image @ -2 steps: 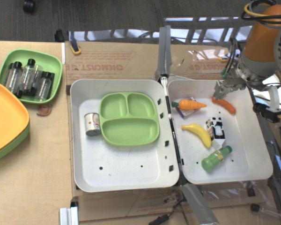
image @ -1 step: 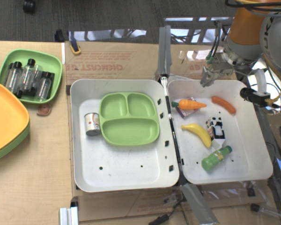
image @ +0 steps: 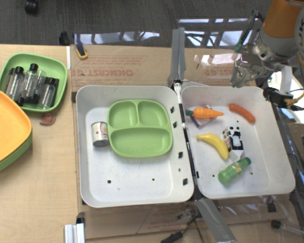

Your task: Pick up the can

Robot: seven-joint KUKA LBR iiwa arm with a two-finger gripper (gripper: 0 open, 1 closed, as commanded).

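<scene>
Beside plate point(image: 140, 128): can point(image: 100, 134) (lying, axis left-right)

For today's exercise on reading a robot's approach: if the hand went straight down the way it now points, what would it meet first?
Probably the far rim of the right bin; the hand hangs above that edge, well away from the can in the left bin. Depth is unclear from one slanted view.

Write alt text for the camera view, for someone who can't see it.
A small can lies in the left white bin beside a green divided plate. The arm's pincer hovers over the right bin's far edge, above a carrot, banana and green bottle.
</scene>
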